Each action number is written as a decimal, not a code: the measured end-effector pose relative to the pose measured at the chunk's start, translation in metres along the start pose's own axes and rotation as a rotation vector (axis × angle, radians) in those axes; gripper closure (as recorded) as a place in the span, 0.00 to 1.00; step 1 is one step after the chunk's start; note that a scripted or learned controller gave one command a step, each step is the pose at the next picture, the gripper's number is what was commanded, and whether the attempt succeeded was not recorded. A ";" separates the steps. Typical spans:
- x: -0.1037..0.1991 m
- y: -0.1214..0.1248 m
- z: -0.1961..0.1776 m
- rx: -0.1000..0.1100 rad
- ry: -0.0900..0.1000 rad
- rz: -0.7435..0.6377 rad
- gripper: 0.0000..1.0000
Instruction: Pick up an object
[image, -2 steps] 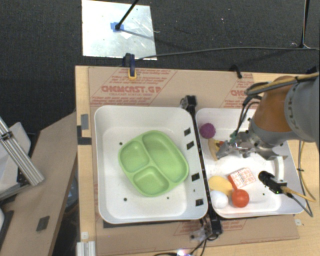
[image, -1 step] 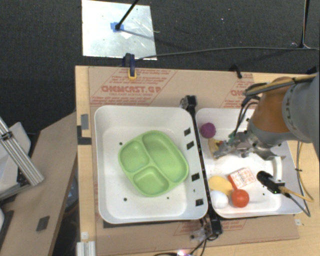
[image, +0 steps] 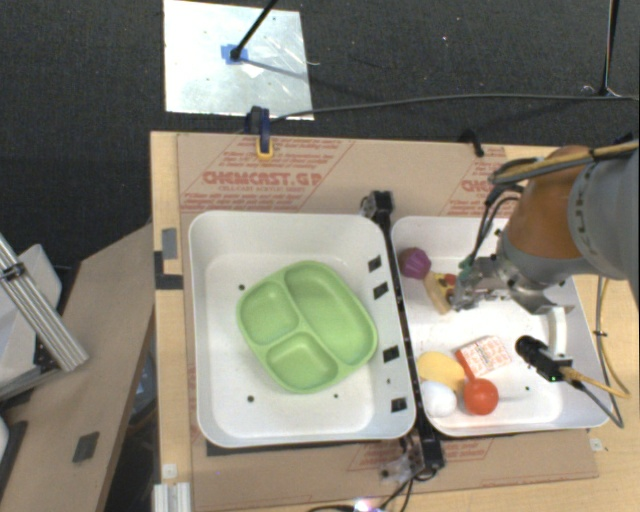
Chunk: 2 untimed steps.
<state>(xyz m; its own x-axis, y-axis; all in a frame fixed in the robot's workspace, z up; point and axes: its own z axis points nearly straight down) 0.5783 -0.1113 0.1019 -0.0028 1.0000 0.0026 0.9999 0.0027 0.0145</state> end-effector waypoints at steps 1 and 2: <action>0.003 0.006 -0.044 0.010 -0.003 -0.002 1.00; 0.003 0.009 -0.098 0.008 -0.004 -0.002 1.00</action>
<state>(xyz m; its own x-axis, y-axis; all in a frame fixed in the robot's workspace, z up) 0.5854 -0.1082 0.2002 -0.0047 1.0000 -0.0010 1.0000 0.0047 0.0066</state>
